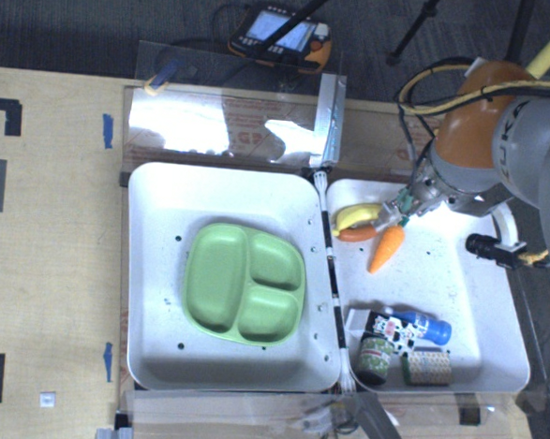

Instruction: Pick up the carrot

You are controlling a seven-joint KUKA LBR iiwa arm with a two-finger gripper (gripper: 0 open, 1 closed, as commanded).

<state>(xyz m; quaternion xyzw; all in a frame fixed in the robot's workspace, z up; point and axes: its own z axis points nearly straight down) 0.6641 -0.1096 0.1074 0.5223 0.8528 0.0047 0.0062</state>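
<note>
The carrot (pixel 387 248) is seen in the right bin (pixel 494 304), in its far left part, tilted with its thick end up toward the gripper (pixel 405 208) and its tip pointing down toward the near side. Its upper end is found right at the fingers (pixel 399 211); whether it is clamped between them cannot be told, and the opening of the fingers cannot be judged from this angle. Just to the left of the carrot, a banana (pixel 356 215) is noted against the bin's left wall, with an orange-red object (pixel 353 234) lying touching its near side. The gripper is positioned above this group, carried by the grey arm (pixel 534 147) with its orange band (pixel 469 134), which enters from the far right.

In the near part of the same bin, well apart from the carrot, a blue-capped bottle with black and white marking (pixel 408 328) is recorded lying on its side, with a dark round can (pixel 374 358) and a small speckled block (pixel 427 367) just beside it on the near side.

The left bin (pixel 151 252) is found to hold a green divided plate (pixel 245 282) near its centre. Both bins are seated on a pale wooden tabletop (pixel 43 245). A handheld controller (pixel 278 36) is noted beyond the far edge.
</note>
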